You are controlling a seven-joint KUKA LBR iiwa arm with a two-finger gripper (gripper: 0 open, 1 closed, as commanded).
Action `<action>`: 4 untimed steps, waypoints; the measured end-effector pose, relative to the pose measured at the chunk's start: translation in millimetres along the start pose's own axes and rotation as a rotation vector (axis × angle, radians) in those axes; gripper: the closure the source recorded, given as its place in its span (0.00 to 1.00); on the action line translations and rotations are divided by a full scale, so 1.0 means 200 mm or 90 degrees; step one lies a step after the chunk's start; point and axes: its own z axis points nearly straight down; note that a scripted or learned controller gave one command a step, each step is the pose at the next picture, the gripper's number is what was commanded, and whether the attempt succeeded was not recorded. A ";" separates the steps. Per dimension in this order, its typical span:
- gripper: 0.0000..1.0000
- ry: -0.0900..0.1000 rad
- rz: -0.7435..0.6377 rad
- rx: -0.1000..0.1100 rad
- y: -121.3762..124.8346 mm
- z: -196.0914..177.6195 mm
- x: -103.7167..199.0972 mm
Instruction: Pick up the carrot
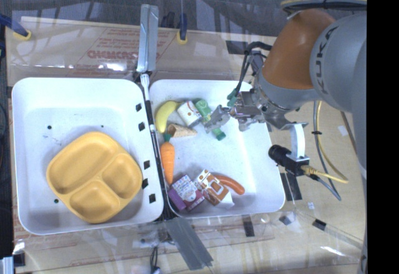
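Frankly, I couldn't tell whether the grey two-finger gripper point(219, 118) was parted or closed. The tapered orange carrot point(167, 161) lay against the right white bin's point(259, 201) left wall, below the yellow banana point(163, 115). That wall risked blocking one finger.

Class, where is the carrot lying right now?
The carrot lies in the right bin, against its left wall, just below the banana.

Orange carrot point(167, 161) lying lengthwise against right bin's left wall, green top upward.
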 end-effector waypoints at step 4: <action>1.00 -0.001 0.086 0.002 -0.32 0.17 0.48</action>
